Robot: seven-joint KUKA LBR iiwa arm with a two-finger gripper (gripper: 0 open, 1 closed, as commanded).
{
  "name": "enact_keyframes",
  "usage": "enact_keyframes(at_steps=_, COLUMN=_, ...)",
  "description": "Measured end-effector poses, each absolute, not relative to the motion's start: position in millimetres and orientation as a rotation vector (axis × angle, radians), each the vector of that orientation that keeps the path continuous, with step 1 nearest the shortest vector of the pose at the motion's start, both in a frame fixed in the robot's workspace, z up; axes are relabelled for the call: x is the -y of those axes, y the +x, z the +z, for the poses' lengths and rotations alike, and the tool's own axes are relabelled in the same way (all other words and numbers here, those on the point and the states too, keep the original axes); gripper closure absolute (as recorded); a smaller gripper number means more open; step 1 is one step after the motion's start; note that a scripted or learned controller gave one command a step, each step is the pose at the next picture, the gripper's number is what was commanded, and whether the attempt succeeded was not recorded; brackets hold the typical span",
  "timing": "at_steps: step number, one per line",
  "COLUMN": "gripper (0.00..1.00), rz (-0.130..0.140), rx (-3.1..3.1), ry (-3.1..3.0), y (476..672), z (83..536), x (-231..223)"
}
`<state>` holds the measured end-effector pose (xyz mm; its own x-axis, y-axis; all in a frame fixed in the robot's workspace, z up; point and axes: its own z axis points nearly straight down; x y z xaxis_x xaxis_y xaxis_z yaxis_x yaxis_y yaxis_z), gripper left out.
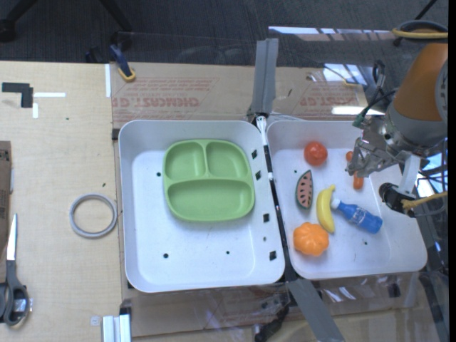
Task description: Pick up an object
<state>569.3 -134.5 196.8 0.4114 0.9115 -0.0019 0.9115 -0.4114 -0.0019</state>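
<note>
**Bench clutter outside the bins**

We see a roll of tape (92, 214) lying flat left of the bins, scissors (12, 291) at the bench's left edge, and a clamp (123, 64) near the top.

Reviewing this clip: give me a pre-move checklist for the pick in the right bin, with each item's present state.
1. Hand is over the right bin: ok.
2. Hand open or shut: cannot tell.
3. Anything held between the fingers: cannot tell; a small orange piece lies just below it.
4. Tomato, watermelon slice, banana, blue bottle and orange pumpkin lie in the bin: ok.
5. Banana and bottle have room for a clean grasp: not ok, they touch.
6. Green plate sits in the left bin, out of the way: ok.
</note>
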Motion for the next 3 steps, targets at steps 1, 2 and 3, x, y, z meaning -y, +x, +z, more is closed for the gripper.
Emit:
enact_keyframes(at_steps=1, gripper=1.00, rz=0.004, rx=2.043, ry=-2.388, y=641.6, z=251.3, x=101.4)
enact_keyframes(at_steps=2, gripper=1.00, rz=0.007, rx=1.522, ry=-2.748, y=654.8, z=214.4, x=87.4)
enact_keyframes(at_steps=3, gripper=1.00, rz=0.010, rx=1.046, ry=-2.960, y=568.1, z=159.5, x=125.4)
